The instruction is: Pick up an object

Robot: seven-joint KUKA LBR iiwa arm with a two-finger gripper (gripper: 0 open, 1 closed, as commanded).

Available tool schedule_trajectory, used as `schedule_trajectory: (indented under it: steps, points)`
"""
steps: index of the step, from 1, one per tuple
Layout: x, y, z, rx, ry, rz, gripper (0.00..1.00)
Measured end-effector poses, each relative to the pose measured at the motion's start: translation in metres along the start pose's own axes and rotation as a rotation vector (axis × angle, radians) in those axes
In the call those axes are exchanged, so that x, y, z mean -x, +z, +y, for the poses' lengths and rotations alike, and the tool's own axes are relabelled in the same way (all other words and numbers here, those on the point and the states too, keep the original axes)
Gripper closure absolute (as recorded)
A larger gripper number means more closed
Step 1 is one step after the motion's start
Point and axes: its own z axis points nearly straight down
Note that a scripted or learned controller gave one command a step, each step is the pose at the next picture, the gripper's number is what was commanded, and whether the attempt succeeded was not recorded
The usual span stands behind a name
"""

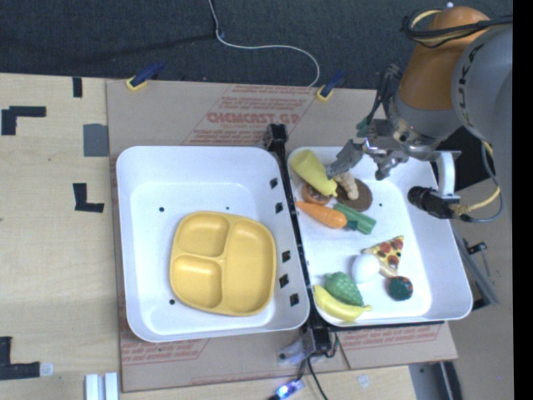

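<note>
My gripper (pixel 361 170) hangs over the far end of the right bin (pixel 429 240), open, with nothing between its fingers. Its left finger (pixel 341 165) reaches down beside a yellow corn-like piece (pixel 310 170) and a brown round piece (pixel 356 195). Just in front of them lie an orange carrot (pixel 323 215) and a green stalk (pixel 360 220). Nearer the front sit a pizza slice (pixel 388 253), a white egg (pixel 364 267), a dark green ball (pixel 400 288), a green leafy piece (pixel 343 287) and a yellow banana (pixel 337 307).
The left bin (pixel 154 182) holds a yellow compartment plate (pixel 223 262). A black divider (pixel 287 223) runs between the bins. The arm's orange band (pixel 437 52) and grey wrist loom over the right bin's far right corner.
</note>
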Motion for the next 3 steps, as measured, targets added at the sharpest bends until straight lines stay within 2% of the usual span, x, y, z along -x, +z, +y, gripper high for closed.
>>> schedule_trajectory:
  steps: [1,2,3]
  points:
    - [0.002,0.045,0.003,-0.005,0.0,-0.001,0.0]
    - [-0.001,0.11,0.001,-0.005,-0.001,-0.001,0.0]
    - [-0.001,0.125,0.003,0.003,-0.001,-0.004,0.0]
